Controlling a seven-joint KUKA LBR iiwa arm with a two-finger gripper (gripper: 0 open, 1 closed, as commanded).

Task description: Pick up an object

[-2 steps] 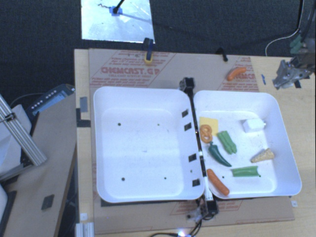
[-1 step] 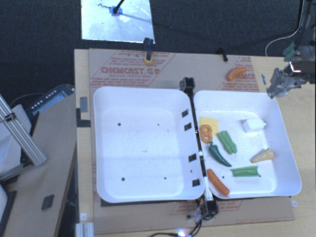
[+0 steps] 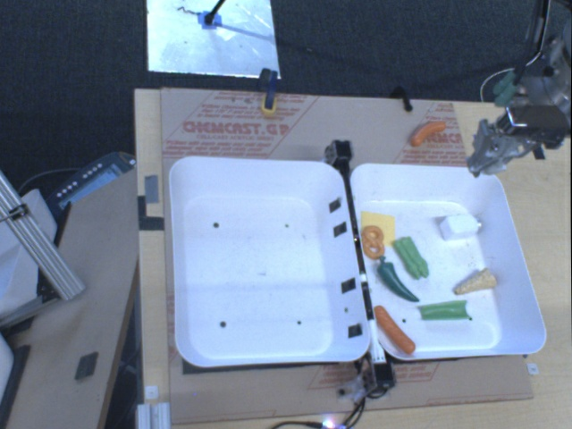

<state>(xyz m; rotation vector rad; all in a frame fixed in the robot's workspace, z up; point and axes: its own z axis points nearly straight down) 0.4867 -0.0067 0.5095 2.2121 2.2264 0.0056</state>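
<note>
From the camera view, the gripper (image 3: 487,157) hangs over the far right corner of the right bin (image 3: 518,239), above the rim rather than over any item; whether it is spread or pressed together cannot be told, and nothing shows held in it. The candidates lie together in that bin: a white block (image 3: 458,226), a yellow slice (image 3: 379,223) with a pretzel (image 3: 373,240) on it, two green peppers (image 3: 411,256) (image 3: 394,280), a green bean pod (image 3: 444,310), a corn wedge (image 3: 475,281) and an orange carrot (image 3: 394,329). A second orange piece (image 3: 428,133) rests on the tabletop (image 3: 357,114) outside. The white block sits nearest the gripper, likely the easiest reach. The left bin (image 3: 259,257) sits beside.
</note>
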